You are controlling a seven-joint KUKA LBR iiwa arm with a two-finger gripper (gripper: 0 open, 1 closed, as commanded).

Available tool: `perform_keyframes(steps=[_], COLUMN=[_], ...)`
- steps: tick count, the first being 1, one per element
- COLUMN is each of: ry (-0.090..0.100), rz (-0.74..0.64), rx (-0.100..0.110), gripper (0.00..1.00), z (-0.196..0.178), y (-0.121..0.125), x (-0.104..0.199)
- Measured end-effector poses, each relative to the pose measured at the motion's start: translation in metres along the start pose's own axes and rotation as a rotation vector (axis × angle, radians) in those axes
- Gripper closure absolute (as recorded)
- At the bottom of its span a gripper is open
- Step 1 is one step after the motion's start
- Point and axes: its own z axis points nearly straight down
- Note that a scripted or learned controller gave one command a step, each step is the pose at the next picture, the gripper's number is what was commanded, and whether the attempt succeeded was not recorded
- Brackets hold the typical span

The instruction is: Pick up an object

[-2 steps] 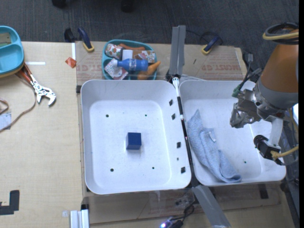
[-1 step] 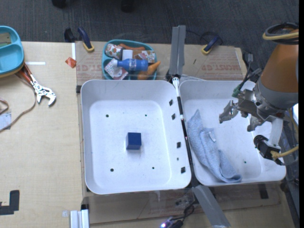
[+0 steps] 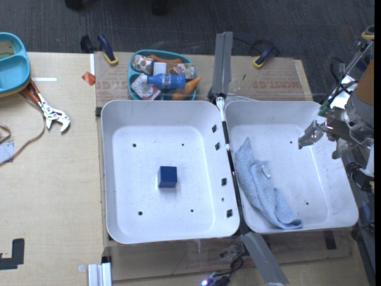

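A small dark blue cube (image 3: 168,176) sits near the middle of the left bin (image 3: 119,219). A crumpled light blue cloth (image 3: 262,188) lies in the right bin (image 3: 333,219), stretching from its left wall toward the front. My gripper (image 3: 322,142) hangs over the right bin's far right part, well right of the cloth and above the bin floor. Its fingers (image 3: 308,134) stand apart, open, with nothing between them.
Behind the left bin stands a teal bowl (image 3: 138,63) packed with small items. A wrench (image 3: 50,113) and a teal tray (image 3: 12,64) lie on the wooden bench at the left. Clamps (image 3: 107,51) sit along the back edge.
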Motion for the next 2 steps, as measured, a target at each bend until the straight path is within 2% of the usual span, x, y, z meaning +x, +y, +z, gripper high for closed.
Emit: perform_keyframes(steps=[1, 2], ry=[0.000, 0.001], rz=[0.207, 0.156], rx=[0.003, 0.000], gripper=[0.00, 0.00], z=[0.050, 0.008], y=[-0.039, -0.038], x=[0.027, -0.024])
